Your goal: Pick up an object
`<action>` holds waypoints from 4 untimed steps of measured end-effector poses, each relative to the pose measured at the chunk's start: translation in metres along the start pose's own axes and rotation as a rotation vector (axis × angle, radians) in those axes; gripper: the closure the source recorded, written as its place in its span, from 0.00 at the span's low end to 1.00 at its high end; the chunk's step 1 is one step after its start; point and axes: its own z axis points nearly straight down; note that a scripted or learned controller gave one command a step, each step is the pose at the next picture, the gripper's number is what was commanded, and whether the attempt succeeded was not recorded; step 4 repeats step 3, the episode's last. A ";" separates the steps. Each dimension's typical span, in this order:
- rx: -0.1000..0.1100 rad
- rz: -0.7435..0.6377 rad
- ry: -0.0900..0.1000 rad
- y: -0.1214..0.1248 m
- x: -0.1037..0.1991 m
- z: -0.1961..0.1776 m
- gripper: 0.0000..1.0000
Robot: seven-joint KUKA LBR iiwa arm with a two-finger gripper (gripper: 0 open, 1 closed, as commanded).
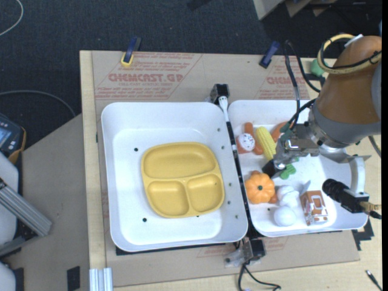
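Note:
My gripper [280,162] hangs low over the middle of the right bin [339,223], just above a small green item [287,172]. An orange pumpkin [260,188] sits just left of it and below. Up and to the left, a yellow corn cob [265,141] lies beside a round white and red piece [246,142]. Two white eggs [284,215] and a red and white box [314,206] rest near the bin's front edge. Nothing visibly sits in the gripper.
The left bin [121,138] holds a yellow divided plate [180,179]. An orange piece [279,130] pokes out behind the gripper. The arm's grey and orange body [351,96] covers the right bin's far right part.

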 end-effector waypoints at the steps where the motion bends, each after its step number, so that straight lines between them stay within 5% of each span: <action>1: 0.003 0.003 0.000 0.001 -0.006 0.004 1.00; 4: 0.006 0.002 0.000 0.008 0.001 0.019 1.00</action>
